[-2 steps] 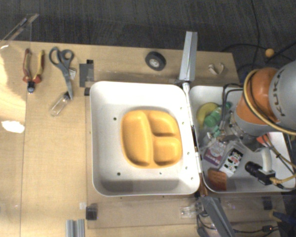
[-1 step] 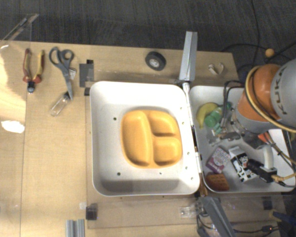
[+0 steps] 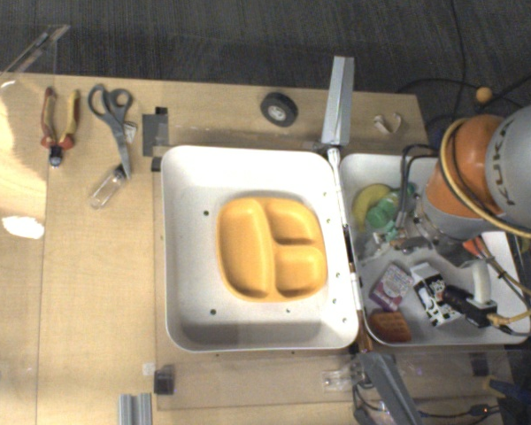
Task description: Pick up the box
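Note:
A small purple and white box (image 3: 392,284) lies flat in the right bin (image 3: 504,339), near its left wall. The gripper (image 3: 400,235) hangs low over the middle of this bin, just above and slightly right of the box, under the grey wrist and orange band (image 3: 467,162). Nothing is visibly held by it. A black and white carton-like item (image 3: 435,296) lies just right of the purple box.
The right bin also holds a yellow-green round object (image 3: 372,202), a green item (image 3: 385,212) and a brown piece (image 3: 389,327). The left bin (image 3: 186,237) carries a yellow compartment tray (image 3: 270,246). Scissors (image 3: 115,122), pliers (image 3: 57,122) and a tape roll (image 3: 279,108) lie on the bench.

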Robot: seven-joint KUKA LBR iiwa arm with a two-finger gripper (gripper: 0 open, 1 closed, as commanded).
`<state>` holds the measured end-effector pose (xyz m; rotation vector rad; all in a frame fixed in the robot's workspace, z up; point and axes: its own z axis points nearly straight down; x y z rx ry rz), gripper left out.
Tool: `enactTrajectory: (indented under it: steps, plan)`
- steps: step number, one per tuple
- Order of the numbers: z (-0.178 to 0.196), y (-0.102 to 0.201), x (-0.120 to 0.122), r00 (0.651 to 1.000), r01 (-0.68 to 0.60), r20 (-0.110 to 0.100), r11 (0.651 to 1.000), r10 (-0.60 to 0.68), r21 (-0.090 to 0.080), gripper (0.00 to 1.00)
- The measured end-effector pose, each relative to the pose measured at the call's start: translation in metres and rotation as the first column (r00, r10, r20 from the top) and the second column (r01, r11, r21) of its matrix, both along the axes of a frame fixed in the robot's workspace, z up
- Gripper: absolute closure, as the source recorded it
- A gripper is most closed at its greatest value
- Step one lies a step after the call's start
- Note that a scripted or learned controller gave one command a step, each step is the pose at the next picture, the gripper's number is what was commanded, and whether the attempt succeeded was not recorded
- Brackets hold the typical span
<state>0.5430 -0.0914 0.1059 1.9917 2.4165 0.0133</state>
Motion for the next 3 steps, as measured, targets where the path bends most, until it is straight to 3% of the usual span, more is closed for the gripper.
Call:
enactTrajectory:
  steps: [1,2,3]
  plan:
    - [-0.015,-0.001,-0.039,1.0,-0.01,0.008,1.0,0.01,-0.003,0.0]
    - [-0.005,0.0,-0.036,1.0,-0.013,0.015,1.0,0.013,-0.004,1.0]
    - [0.089,0.054,-0.054,0.969,-0.249,-0.006,0.969,0.249,-0.001,1.0]
